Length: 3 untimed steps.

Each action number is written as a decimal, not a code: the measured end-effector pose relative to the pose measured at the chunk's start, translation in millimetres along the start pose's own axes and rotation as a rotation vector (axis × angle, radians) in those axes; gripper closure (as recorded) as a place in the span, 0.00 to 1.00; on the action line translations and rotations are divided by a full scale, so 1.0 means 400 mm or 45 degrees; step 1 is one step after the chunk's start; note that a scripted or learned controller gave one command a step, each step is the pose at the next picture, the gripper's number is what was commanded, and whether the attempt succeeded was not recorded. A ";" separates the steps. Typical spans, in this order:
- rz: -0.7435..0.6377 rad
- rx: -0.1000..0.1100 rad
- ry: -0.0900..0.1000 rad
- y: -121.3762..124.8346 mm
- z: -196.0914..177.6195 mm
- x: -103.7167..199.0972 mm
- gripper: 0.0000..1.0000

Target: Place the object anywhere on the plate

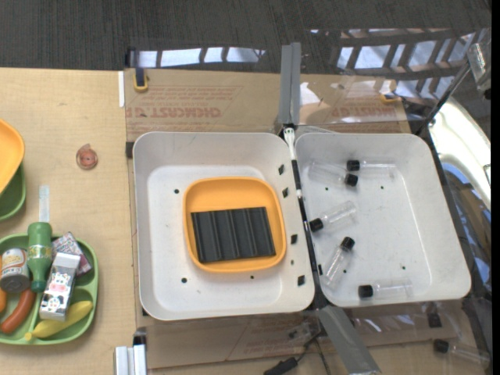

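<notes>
We see 5 capped vials loose in rt bin [437, 209]; plate [234, 225], orange w/ dark ribbed insert, sits in lft bin [156, 209]. Nearest vial [332, 215] lies just across the divider, long axis slanted toward plate. Gripper state: cannot tell. We judge pick not yet begun.

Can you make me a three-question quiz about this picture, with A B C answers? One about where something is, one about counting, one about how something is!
1. Where is the orange plate?
A. left bin
B. right bin
C. wooden table

2. How many clear tubes with black caps lie in the right bin?
A. two
B. five
C. nine

3. How are the tubes?
A. standing upright
B. lying flat
C. stacked on the plate

Answers: 1 A, the plate sits inside the left bin. 2 B, five black caps can be counted. 3 B, each tube lies on its side on the bin floor.
</notes>
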<state>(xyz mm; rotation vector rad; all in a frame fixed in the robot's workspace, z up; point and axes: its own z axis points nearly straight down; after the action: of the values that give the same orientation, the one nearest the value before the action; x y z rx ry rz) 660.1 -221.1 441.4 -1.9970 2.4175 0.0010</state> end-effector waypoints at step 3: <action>-1.139 -0.005 -0.002 0.009 0.003 -0.046 1.00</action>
<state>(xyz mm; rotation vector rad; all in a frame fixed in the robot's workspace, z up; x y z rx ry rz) 660.3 -202.4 440.4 -2.8474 1.3171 0.0035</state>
